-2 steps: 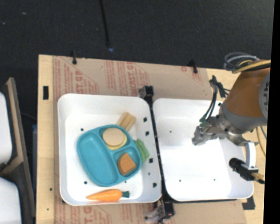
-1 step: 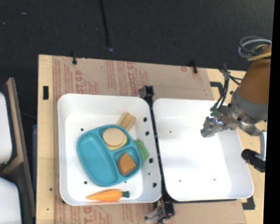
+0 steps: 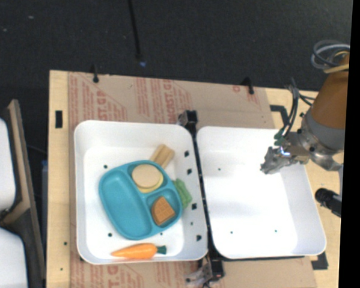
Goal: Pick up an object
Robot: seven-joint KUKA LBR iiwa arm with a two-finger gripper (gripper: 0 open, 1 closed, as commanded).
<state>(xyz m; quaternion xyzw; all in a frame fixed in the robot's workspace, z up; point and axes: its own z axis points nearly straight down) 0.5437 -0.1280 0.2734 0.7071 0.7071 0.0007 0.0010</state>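
In the left bin lies a blue divided plate holding a round tan cookie and a brown waffle-like square. A tan wooden block rests against the plate's far edge and a green piece pokes out at its right side. An orange carrot lies near the bin's front wall. My gripper hangs over the upper right part of the right bin, far from all these objects, with nothing visible between its fingers.
The two bins sit side by side on a cardboard-covered bench, joined by a black clip at the back. The arm's orange band and grey wrist reach in from the right. White equipment stands at the far left.
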